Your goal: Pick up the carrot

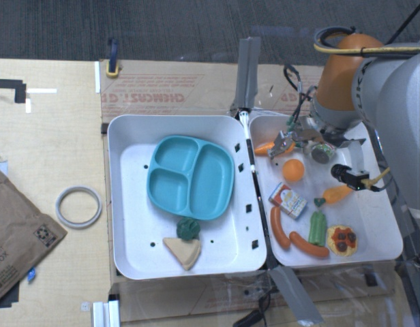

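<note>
The end effector (286,144) hangs low over the far-left corner of the right bin (373,251), its tip right beside the carrot (265,148), which lies against that bin's left wall near the far edge; whether it is apart or together cannot be told, and nothing shows clamped in it. Placement looks like a lineup for the grasp, though the wall crowds the carrot and could block one side. An orange (293,170) sits just nearer, and the left bin (128,203) holds a teal divided plate (191,177).
</note>
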